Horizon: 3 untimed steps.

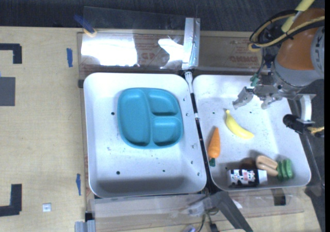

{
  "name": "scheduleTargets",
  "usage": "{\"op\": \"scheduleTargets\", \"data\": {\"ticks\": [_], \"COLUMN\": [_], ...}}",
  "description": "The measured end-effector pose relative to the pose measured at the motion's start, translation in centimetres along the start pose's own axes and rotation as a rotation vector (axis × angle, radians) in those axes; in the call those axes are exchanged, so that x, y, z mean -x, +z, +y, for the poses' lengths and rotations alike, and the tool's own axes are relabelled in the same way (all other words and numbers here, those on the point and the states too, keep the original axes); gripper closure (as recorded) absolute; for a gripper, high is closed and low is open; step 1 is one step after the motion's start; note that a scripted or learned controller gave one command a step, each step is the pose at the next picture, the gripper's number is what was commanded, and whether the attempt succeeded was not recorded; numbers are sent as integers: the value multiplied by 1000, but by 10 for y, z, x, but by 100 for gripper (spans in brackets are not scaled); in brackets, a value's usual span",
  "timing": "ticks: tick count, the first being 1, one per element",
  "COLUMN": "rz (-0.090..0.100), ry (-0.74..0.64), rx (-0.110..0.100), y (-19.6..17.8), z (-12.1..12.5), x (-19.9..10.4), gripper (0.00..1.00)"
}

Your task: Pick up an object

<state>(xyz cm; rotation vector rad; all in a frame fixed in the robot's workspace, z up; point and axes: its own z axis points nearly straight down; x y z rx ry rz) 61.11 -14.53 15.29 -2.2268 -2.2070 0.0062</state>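
In the right bin lie a yellow banana, an orange carrot, a dark bottle with a white label, a tan hot dog bun and a green piece. My gripper hovers over the bin's far part, above and to the right of the banana. Its fingers are spread apart with nothing between them.
The left bin holds a blue divided plate. A clear plastic panel with a metal post stands behind the bins. Wooden bench lies to the left. Cables hang by the wrist.
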Motion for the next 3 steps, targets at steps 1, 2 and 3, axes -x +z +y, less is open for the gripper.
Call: {"op": "scheduleTargets", "data": {"ticks": [1,2,3], "rz": [-3,-4,-1], "ry": [-198,-194,125], "rx": [10,14,12], "y": [64,53,-34], "z": [-16,-15,20], "x": [-25,-24,-72], "gripper": [0,100,100]}}
